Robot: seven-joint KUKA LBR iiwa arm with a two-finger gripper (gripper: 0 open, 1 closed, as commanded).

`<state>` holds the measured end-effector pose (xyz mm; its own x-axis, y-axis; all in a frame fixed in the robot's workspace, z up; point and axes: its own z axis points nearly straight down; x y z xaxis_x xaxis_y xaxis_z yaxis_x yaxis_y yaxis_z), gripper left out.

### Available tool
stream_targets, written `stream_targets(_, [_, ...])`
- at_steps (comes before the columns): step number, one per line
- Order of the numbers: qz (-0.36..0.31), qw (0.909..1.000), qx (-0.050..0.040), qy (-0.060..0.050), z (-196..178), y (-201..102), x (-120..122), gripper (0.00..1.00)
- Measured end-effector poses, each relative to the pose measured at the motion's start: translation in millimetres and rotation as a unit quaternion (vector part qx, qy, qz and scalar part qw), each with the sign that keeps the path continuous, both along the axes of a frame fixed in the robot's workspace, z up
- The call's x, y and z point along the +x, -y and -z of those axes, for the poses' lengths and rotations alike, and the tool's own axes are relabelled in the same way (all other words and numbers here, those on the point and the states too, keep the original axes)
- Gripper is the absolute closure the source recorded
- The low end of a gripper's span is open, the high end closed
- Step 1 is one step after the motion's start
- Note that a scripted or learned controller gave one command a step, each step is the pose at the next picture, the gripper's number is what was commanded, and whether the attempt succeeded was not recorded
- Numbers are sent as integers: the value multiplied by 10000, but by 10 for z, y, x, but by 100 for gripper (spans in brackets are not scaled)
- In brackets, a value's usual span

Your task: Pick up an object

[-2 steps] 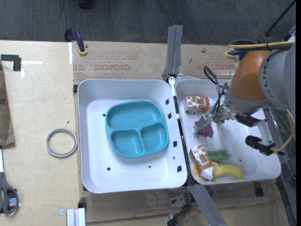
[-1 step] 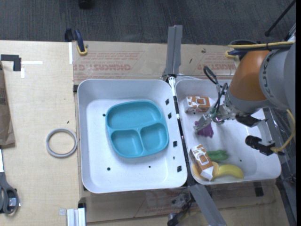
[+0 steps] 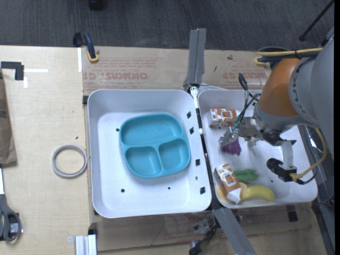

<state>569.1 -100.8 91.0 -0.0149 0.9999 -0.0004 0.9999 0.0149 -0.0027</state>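
In the right bin (image 3: 303, 198) lie a purple toy (image 3: 232, 147), a green toy (image 3: 245, 173), a yellow banana (image 3: 259, 194) and two orange-and-white cartons, one at the back (image 3: 222, 117) and one at the front (image 3: 227, 178). My gripper (image 3: 230, 137) reaches in from the right and sits low over the purple toy, right at its top edge. The wrist and orange band (image 3: 279, 92) hide part of the bin's right side. Nothing is lifted off the bin floor.
The left bin (image 3: 106, 195) holds a blue three-section plate (image 3: 155, 145). A grey divider post (image 3: 196, 57) rises between the bins at the back. On the bench to the left lie a grey ring (image 3: 69, 160) and scissors (image 3: 9, 223).
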Motion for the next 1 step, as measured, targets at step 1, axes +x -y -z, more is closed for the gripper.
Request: stream_targets(1, [-10, 10000, -8, -1, -92, 9, 1, 100])
